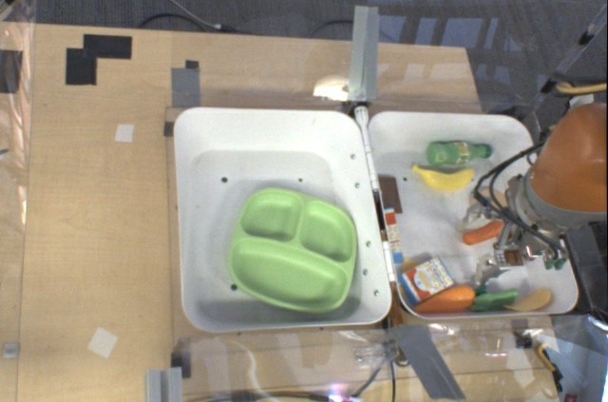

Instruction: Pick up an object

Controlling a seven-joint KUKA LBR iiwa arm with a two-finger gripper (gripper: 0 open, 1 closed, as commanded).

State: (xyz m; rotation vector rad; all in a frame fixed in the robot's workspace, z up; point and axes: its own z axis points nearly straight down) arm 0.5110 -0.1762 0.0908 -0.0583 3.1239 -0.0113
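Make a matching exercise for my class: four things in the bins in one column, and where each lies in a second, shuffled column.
Things:
1. green tray
2. green bottle
3. banana
4. carrot

Places:
A. near edge of the right bin
B. far end of the right bin
C. left bin
D. just in front of the bottle

Pairs: 1-C, 2-B, 3-D, 4-A
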